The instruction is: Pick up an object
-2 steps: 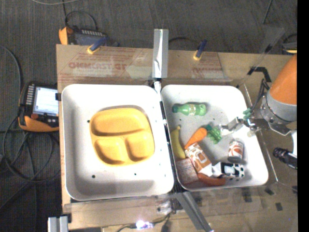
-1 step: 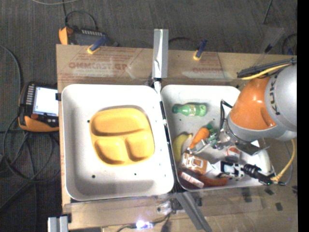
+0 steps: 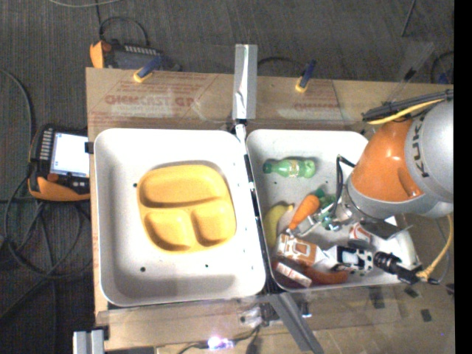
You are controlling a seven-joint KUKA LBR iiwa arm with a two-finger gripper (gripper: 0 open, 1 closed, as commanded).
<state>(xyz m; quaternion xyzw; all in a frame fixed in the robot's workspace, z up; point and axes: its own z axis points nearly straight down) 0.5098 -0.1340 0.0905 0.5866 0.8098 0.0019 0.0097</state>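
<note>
I'm looking down on a robotics lab: loose cables (image 3: pixel 22 220) are trailing over grey carpet (image 3: pixel 295 21), a teach pendant (image 3: pixel 63 161) is lying beside the cardboard-topped bench (image 3: pixel 169 98), and clamps (image 3: pixel 147 66) are gripping its edge.

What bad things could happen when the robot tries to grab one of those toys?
1. The carrot, banana and box lie crowded together in the right bin, so the gripper might pinch two things, or shove one aside and close on nothing.
2. The bottle lies on its side and could roll away if bumped.
</note>
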